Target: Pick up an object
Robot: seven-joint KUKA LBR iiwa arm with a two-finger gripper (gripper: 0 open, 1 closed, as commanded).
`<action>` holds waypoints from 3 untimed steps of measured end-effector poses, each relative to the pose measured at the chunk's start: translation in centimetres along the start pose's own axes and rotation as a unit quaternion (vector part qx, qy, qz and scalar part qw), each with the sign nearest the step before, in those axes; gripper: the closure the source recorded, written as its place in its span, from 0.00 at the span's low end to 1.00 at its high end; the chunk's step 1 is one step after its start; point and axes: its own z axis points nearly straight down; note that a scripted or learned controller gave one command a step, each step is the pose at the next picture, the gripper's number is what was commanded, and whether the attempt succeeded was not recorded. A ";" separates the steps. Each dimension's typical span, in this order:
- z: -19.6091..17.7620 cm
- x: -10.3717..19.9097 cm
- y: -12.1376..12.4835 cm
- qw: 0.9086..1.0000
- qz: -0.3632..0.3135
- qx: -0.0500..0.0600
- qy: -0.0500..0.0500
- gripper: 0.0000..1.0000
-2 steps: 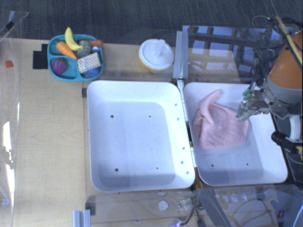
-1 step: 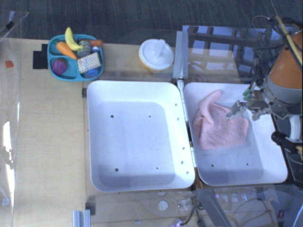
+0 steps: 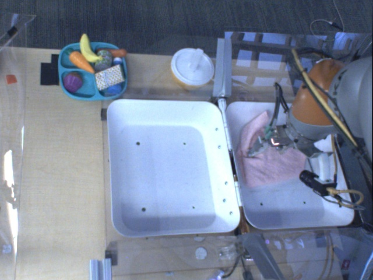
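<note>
Sitting at ten o'clock, a blue tray (image 3: 65,90) holds toy food; a yellow lidded cup (image 3: 192,67) stands at twelve. Past the left bin (image 3: 166,168), the right bin (image 3: 291,212) holds a pink cloth (image 3: 265,162), with the gripper (image 3: 263,143) pressed into its folds at three o'clock, finger spread impossible to tell.

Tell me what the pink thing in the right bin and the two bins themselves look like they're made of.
Pink cloth: soft fabric, matte, likely a towel or rag, since it lies crumpled in folds. Right bin and left bin: probably moulded plastic, smooth white with a slight sheen, rounded corners and small holes in the floors.
</note>
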 end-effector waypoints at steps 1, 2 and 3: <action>0.7 -2.4 7.2 0.999 -0.038 -0.001 0.000 0.00; 0.6 -3.6 -0.6 0.998 -0.066 -0.001 -0.001 0.00; 0.6 0.3 4.6 0.996 -0.085 -0.003 0.000 0.00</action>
